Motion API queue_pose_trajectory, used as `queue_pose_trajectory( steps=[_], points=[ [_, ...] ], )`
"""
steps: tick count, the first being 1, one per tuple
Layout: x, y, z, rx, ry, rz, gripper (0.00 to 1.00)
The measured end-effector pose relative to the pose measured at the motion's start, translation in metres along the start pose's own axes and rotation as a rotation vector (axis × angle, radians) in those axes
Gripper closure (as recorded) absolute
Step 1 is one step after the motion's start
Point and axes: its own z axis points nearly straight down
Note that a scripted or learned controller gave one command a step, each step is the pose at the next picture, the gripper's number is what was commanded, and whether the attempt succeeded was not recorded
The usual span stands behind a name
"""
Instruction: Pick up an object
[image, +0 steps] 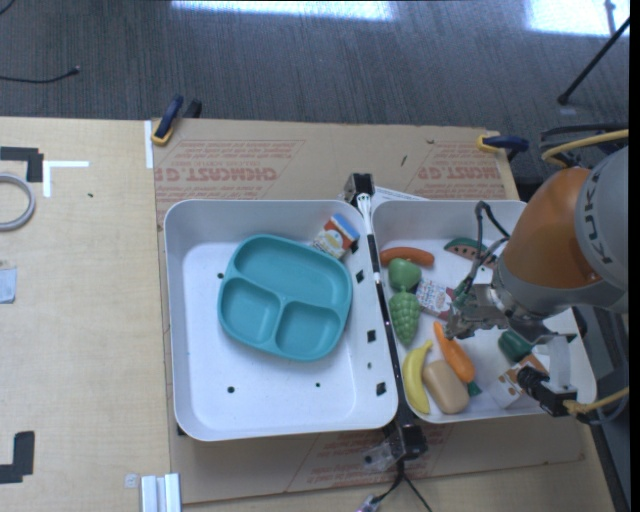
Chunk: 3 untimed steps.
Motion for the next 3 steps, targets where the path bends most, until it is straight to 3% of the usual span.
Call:
queue_pose_trajectory(
  steps=[1,2,3],
  points=[
    [0.0000,0.0000,0.0000,0.000,0.000,-0.001,0.00],
    [-0.0004,0.0006,-0.0096,0.000,0.000,0.003,1.00],
    [-0.0003,0.0006,-0.0096,0.000,0.000,0.002,0.00]
  ],
)
